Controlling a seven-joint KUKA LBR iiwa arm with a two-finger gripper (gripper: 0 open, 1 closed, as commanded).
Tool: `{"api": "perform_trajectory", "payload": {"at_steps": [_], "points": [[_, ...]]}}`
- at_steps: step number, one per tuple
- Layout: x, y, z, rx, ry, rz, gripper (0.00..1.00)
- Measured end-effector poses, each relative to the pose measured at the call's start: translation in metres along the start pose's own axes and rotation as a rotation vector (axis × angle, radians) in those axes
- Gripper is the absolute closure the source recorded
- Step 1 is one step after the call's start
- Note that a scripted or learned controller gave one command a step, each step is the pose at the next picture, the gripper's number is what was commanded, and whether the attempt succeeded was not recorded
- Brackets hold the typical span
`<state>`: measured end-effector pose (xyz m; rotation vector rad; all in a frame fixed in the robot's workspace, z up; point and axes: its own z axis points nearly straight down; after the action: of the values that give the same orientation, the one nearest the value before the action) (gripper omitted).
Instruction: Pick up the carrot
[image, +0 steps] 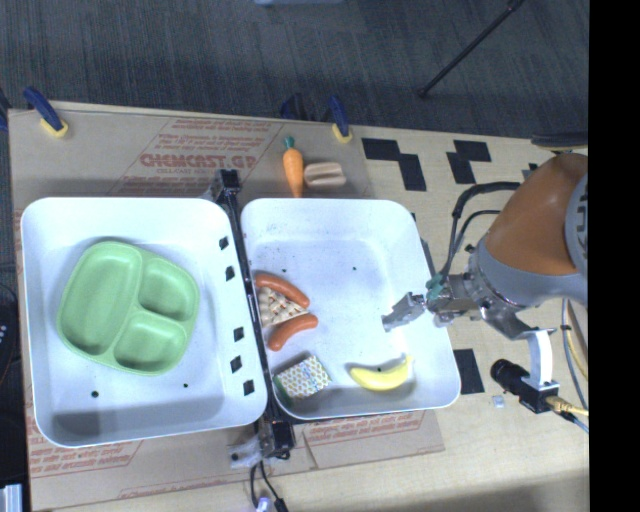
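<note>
Carrot (292, 170) lay on the cardboard-covered bench (180, 155), outside and just behind the right bin (330, 215), touching a small hot-dog toy (324, 176). Dark carpet lay beyond. Inside that bin were two sausages (284, 305), a waffle (302, 376) and a banana (380, 374). End effector (402, 311) hovered over its right side, holding nothing; spread indeterminate.

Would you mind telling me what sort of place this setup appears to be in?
Probably a robotics lab bench for pick-up trials: two white bins clamped on cardboard, toy food such as a carrot and banana, and a robot arm reaching in.
</note>
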<state>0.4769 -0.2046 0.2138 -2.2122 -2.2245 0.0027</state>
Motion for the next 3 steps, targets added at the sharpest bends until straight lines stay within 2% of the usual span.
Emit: {"api": "perform_trajectory", "payload": {"at_steps": [1, 2, 3], "points": [[0.041, 0.066, 0.115, 0.002, 0.001, 0.170, 0.00], [0.061, 0.171, 0.121, -0.004, -0.002, -0.197, 0.00], [0.017, 0.181, 0.088, -0.004, -0.004, -0.526, 0.00]]}}
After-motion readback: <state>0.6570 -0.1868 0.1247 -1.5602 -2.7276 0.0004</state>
